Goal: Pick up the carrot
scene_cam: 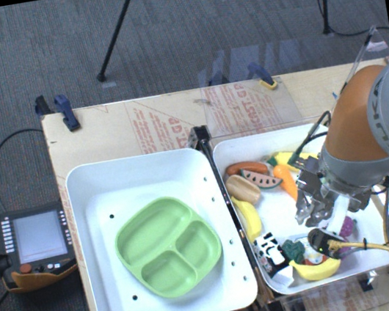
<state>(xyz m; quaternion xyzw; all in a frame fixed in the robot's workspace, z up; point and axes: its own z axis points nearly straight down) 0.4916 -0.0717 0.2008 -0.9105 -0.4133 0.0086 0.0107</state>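
The carrot (285, 179) is a small orange piece lying in the right bin (388, 237), near the bin's middle, between a watermelon slice (254, 171) and the arm. My gripper (309, 207) hangs low over the same bin, just right of and slightly nearer than the carrot's lower end. Its dark fingers blend with the clutter below. Nothing shows between them. The grey wrist and orange band (355, 115) rise behind it and hide the bin's right part.
A brown roll (243, 189), a banana (249, 218), a black-and-white box (270, 251), a green broccoli piece (295, 250), another yellow fruit (315, 270) and a purple item (347, 225) crowd the right bin. The left bin (92, 206) holds a green divided plate (168, 246).
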